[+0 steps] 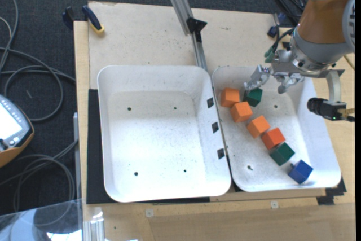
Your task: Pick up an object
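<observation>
The gripper (269, 80) hovers over the right bin (316, 138), fingers (252, 83) spread, holding nothing. Just beside the left finger sits a tilted dark green cube (254, 97), heading a diagonal row of blocks.

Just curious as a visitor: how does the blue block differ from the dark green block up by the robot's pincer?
The blue block lies at the near end of the diagonal row in the right bin; the dark green block sits at the far end, beside an orange block. The blue block lies away from the arm, while the dark green block sits right under the pincer. Both look like small cubes of similar size.
</observation>
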You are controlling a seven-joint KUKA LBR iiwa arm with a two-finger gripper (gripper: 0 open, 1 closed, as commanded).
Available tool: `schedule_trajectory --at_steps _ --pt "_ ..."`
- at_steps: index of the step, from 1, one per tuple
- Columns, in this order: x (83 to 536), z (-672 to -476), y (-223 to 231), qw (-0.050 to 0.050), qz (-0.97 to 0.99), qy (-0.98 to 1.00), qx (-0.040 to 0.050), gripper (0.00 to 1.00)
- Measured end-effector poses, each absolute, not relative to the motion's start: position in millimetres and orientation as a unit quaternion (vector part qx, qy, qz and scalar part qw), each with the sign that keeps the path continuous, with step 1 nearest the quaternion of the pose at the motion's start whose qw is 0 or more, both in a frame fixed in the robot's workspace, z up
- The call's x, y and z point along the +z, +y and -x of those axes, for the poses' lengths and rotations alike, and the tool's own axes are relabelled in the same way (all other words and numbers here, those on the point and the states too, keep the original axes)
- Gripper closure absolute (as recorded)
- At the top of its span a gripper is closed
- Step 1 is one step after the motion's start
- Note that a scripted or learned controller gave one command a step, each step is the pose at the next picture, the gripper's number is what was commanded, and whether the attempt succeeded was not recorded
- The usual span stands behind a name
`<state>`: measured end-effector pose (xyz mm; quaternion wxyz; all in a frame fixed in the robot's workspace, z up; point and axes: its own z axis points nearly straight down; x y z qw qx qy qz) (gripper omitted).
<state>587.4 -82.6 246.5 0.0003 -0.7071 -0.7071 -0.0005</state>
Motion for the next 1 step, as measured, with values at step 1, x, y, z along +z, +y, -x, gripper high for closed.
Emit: schedule_trajectory --at_steps 1 --pt "219.0 -596.2 -127.2 0.001 0.708 -0.706 0.0018 0.00"
